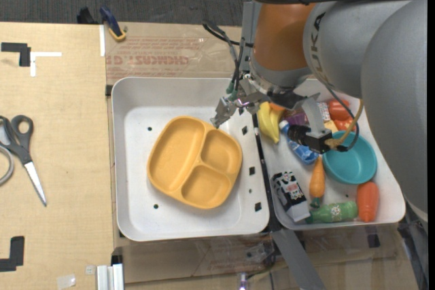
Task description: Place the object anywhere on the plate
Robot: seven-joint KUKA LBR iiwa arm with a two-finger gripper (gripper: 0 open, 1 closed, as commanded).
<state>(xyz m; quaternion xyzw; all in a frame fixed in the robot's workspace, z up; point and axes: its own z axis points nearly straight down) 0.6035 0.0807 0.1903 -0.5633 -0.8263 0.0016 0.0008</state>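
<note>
Reaching in from the right, my big grey arm with its orange band hangs over the top of the two white bins. My fingers point down over the top right corner of the left bin, close to the wall where the two bins meet. They are just beside the top right edge of the plate and very small from up here, so I cannot tell if they are open or closed, or if they grip anything.

The plate is yellow and has three parts: one long part on the left and two smaller parts on the right. It lies flat in the middle of the left bin.

I cannot tell which toy is the one to move. The toys I can see all lie in the right bin — a yellow banana very near my fingers, a purple toy, a small blue thing, a teal bowl, an orange carrot, a second orange-red carrot, a green cucumber and a little black and white carton. My arm hides part of this bin.

Far to the left, on the light wood tabletop, lies a pair of scissors — well apart from both bins.
</note>
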